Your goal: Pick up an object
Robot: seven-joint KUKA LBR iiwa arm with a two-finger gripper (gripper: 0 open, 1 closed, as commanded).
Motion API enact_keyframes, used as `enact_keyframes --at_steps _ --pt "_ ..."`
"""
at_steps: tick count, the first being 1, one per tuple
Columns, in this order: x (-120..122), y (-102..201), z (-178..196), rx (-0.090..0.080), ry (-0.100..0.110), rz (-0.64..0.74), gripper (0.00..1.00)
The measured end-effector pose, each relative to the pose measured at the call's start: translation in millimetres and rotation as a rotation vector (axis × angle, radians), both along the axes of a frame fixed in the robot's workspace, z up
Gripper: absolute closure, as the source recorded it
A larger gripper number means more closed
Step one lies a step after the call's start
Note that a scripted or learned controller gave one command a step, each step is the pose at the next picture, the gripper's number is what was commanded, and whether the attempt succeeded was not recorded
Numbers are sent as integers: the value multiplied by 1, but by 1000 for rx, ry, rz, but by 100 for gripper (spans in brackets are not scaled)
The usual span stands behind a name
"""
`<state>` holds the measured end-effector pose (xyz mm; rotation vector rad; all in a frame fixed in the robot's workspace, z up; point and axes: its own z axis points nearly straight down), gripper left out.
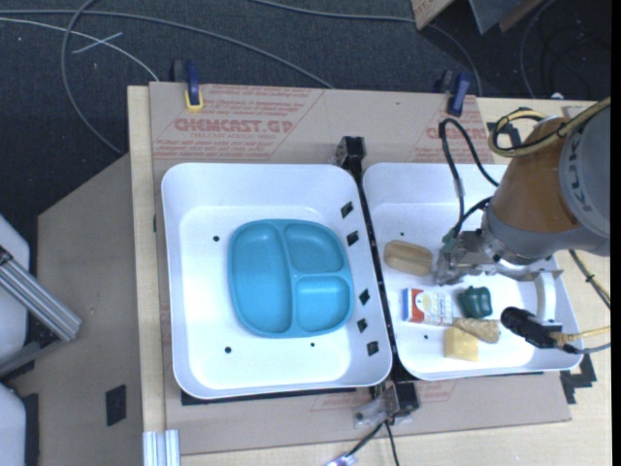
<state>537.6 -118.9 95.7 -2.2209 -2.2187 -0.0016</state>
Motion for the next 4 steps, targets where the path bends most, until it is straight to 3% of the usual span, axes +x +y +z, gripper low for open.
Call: enact_keyframes --at_steps 2,4 --pt "0 10 112 -3 -6 2 100" --pt "52 96 135 -1 -5 7 100"
